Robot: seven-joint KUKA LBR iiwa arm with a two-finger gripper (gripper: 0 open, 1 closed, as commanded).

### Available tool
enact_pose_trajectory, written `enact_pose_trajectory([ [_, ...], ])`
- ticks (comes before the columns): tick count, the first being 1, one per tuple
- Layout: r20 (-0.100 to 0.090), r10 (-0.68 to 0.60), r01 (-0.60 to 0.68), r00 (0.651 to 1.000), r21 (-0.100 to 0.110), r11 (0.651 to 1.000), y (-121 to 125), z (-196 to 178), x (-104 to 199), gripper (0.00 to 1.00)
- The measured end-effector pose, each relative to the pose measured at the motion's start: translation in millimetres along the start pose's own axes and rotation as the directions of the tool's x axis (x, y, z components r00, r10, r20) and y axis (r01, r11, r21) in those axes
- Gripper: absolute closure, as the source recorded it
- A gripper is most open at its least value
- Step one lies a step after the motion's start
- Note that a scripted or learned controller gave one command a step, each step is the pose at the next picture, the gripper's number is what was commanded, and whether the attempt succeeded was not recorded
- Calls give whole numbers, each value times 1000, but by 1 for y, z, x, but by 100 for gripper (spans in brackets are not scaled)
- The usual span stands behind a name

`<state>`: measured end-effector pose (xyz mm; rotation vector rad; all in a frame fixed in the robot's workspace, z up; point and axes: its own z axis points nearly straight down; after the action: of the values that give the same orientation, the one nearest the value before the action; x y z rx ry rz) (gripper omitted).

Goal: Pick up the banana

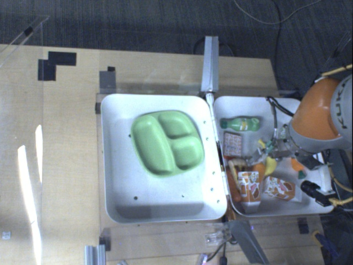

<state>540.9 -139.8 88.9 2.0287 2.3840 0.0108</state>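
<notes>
Arm (322,117): reached in from the right, bent low over the right bin (287,206), orange band uppermost.
Gripper (270,150): down among the clutter near the middle of the right bin; grip state impossible to tell, hidden by the wrist and by blur.
Banana (271,165): seen as a small yellow patch just under the gripper, mostly covered; whether touched or merely beside, unclear.
Neighbours: green-capped bottle (241,124) toward the far wall, small red-printed packet (233,143) below it, orange carton (249,187) near the front wall, flat wrapped snack (280,188) to its right.
Left bin (110,164): held a green divided tray (167,141), well apart from the work.
Progress, as judged: at the grasp itself, nothing lifted clear.
Risk, crowding: likely to pinch a packet along with the fruit, or instead of it, given how tightly things pressed around.
Risk, slip: curved smooth skin, partly buried, likely to roll out of a shallow or off-centre pinch.
Risk, drag: neighbours likely to be pulled up or shoved on the lift.
</notes>
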Motion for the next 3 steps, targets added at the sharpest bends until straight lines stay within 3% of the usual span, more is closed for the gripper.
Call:
enact_pose_trajectory([
  [1,1,-1,1,1000,-7,1000,3,-12,1,100],
  [2,-3,-84,84,996,4,996,69,-128,81,100],
  [3,-2,-118,118,993,5,993,136,-132,20,100],
])
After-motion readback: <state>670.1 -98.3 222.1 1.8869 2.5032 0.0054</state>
